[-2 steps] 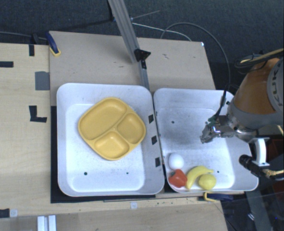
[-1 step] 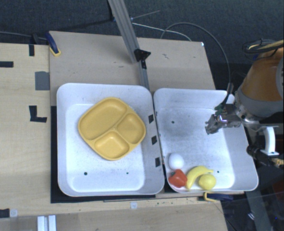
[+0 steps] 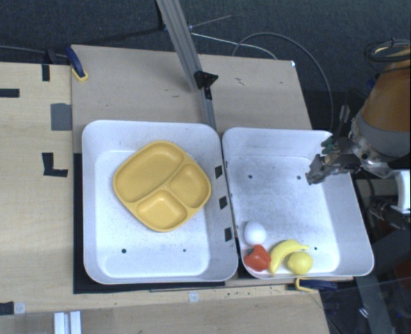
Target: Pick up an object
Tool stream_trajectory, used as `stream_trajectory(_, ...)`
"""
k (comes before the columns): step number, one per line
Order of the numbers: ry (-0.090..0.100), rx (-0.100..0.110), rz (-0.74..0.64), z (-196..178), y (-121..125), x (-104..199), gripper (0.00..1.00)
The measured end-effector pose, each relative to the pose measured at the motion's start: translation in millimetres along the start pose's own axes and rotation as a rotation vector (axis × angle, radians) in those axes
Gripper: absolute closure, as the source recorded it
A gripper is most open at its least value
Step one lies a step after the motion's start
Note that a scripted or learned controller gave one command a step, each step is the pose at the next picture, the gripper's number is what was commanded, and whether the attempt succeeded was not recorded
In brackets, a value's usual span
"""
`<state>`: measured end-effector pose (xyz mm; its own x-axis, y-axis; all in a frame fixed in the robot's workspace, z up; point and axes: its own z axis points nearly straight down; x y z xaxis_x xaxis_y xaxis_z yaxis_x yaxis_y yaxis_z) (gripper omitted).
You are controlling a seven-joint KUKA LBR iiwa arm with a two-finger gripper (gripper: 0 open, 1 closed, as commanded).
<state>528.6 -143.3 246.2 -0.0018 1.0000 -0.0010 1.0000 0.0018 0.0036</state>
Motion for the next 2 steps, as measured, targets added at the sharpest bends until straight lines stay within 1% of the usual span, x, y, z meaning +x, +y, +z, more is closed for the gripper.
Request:
stream_trajectory(1,0.003,0.003,-0.005,-6.2,10.5,50.8,1.0)
stream_trajectory(2,0.002,0.007,-0.004,10.0,23.2,99.2,1.0)
